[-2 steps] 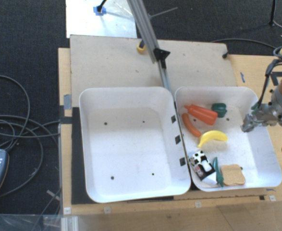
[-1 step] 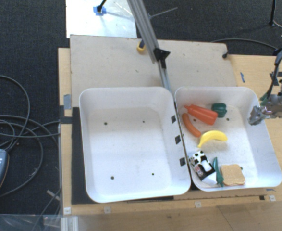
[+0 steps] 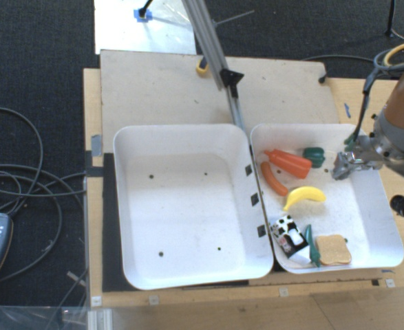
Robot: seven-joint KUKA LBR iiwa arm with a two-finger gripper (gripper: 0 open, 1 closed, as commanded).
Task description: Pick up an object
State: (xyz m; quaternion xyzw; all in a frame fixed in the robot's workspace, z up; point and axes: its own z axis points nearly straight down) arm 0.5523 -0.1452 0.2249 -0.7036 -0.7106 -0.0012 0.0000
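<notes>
Two white bins sit side by side on the bench. The left bin [image 3: 181, 205] has nothing but small dark dots on its floor. The right bin [image 3: 377, 212] has toys in it. The gripper [image 3: 344, 165] hangs over the right bin, near its far right side. I cannot tell if its fingers are wide or closed, and nothing shows between them. Just left of the fingers is an orange bottle [image 3: 291, 163] with a green cap [image 3: 314, 156]. A carrot [image 3: 273, 178] lies beside it. A banana [image 3: 304, 196] is below and left of the fingers. Well below them sit a black and white toy [image 3: 289, 235] and a slice of bread [image 3: 333, 250].
</notes>
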